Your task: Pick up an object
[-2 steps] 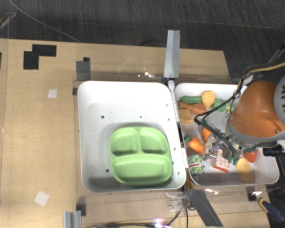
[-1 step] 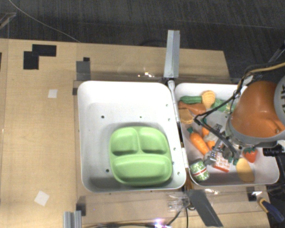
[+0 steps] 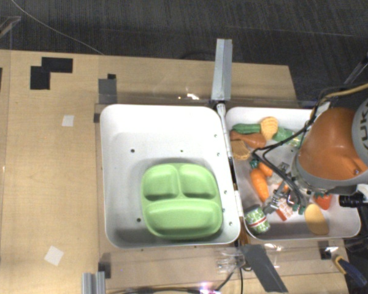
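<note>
A: Camera view: what is seen on the desk (image 3: 43,182)?

B: Two shallow white bins are set side by side. In the left bin (image 3: 119,133) a green divided tray (image 3: 181,199) is laid, toward the near right part of the floor. The right bin (image 3: 349,228) is crowded with small toy foods.

A: Which things are made out there?

B: An orange carrot (image 3: 258,184) is seen near the left wall, a small green-labelled can (image 3: 257,219) at the near left corner, a yellow lemon-like piece (image 3: 316,218) at the near edge, and a tan ridged piece (image 3: 268,126) with a green item (image 3: 246,128) just beside it at the far end.

A: And the arm?

B: The arm is reached in from the right, and its orange band (image 3: 331,143) is hung over the right bin. The gripper (image 3: 281,196) is lowered among the objects, just beside the carrot. Whether the jaws are wide, narrow or closed on anything cannot be told, since they are masked by cables and clutter.
</note>
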Tool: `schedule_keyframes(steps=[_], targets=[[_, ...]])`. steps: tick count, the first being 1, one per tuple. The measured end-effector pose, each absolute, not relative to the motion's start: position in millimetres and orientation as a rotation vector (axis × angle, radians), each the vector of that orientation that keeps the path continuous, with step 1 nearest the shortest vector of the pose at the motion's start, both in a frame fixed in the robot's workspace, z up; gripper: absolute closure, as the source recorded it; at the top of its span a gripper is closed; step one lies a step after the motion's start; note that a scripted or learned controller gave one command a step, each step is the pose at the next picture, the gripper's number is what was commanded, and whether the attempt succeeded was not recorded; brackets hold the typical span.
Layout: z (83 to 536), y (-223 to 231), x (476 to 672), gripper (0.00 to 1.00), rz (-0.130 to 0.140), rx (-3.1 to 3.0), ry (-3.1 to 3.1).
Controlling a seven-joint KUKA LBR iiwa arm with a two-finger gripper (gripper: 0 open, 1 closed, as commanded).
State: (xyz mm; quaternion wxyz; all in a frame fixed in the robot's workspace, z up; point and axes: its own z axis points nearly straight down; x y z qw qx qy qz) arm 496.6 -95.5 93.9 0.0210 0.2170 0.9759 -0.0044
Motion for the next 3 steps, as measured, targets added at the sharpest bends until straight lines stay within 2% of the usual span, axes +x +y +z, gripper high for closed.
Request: schedule_keyframes(steps=[3], targets=[[92.6, -99.0, 494.4, 0.00, -0.010, 0.789, 3.006]])
